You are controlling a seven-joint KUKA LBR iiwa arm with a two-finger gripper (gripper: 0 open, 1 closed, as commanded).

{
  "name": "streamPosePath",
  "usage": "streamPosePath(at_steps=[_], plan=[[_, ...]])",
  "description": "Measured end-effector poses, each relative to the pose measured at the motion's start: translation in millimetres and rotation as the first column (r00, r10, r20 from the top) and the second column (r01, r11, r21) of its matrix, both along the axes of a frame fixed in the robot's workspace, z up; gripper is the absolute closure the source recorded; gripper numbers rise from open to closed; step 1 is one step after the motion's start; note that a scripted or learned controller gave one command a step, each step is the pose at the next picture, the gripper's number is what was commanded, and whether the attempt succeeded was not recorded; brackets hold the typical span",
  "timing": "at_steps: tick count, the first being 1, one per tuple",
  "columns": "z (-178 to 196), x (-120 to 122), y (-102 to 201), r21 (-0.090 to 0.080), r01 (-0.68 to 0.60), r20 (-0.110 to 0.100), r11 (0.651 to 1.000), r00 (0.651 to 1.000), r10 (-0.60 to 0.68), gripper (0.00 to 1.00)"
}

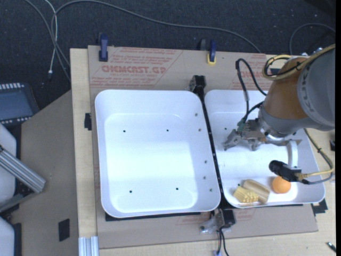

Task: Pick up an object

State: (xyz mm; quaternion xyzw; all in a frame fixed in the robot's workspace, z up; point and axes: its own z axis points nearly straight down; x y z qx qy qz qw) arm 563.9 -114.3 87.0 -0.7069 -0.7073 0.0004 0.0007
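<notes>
You see the gripper over the middle of the right bin, nothing in its grasp; whether it is open or closed you cannot tell. The orange ball lies lower right of it, near the bin's bottom edge, well apart from the gripper. Just left of the ball sits a tan and yellow item, close to the bottom rim. The left bin touches the right one along the centre divide. Both rest on a cardboard sheet held by blue clamps at the top, over dark carpet. The right bin's upper left floor lies open.
</notes>
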Motion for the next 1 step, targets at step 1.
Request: streamPosePath(at_steps=[1], plan=[[11.6, 0.6, -0.2, -0.001, 0.000, 0.003, 1.000, 1.000, 0.000, 1.00]])
